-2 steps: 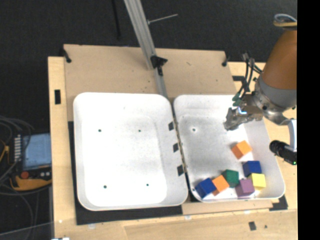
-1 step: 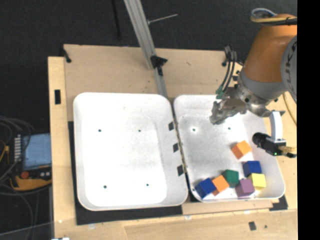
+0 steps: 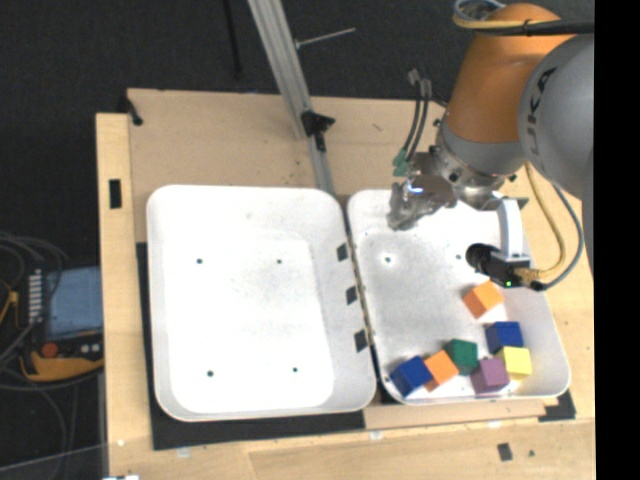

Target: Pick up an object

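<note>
Several small blocks lie in the right bin [image 3: 400, 298] near its front and right side: an orange block [image 3: 484, 298], a blue block [image 3: 504, 335], a yellow block [image 3: 517, 361], a purple block [image 3: 489, 375], a green block [image 3: 462, 353], a second orange block [image 3: 440, 368] and a second blue block [image 3: 410, 375]. My gripper [image 3: 405, 211] hangs over the bin's far left corner, well away from the blocks. Nothing shows between its fingers.
The left bin [image 3: 250, 298] sits beside the right one, with black clips along the seam between them. A slanted metal rail [image 3: 285, 63] rises from behind the bins. Cables and a blue box [image 3: 75, 303] lie off the bench at left.
</note>
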You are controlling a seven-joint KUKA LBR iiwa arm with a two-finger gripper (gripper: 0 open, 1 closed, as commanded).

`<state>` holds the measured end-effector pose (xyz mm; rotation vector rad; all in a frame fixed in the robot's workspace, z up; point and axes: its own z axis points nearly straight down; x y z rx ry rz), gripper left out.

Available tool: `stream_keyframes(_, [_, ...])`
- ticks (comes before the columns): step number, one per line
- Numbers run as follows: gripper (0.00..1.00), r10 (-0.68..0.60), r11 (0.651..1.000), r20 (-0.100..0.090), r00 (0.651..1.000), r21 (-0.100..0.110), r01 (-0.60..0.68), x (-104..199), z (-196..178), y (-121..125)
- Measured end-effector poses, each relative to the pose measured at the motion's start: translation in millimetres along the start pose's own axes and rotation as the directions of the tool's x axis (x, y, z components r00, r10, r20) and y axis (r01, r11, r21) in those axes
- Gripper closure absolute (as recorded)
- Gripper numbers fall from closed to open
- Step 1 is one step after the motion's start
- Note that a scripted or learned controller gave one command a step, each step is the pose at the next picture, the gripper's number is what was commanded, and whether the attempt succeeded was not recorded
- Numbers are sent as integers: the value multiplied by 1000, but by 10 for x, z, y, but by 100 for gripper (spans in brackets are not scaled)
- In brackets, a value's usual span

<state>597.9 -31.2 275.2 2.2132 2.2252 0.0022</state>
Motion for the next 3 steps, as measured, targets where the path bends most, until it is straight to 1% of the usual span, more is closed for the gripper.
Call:
stream_keyframes(1, [100, 1, 1000, 1, 1000, 0, -1, 377, 46, 213])
stream_keyframes(2, [100, 1, 1000, 1, 1000, 0, -1, 733, 132, 562])
stream_keyframes(3, [100, 1, 1000, 0, 1000, 2, -1, 1070, 380, 761])
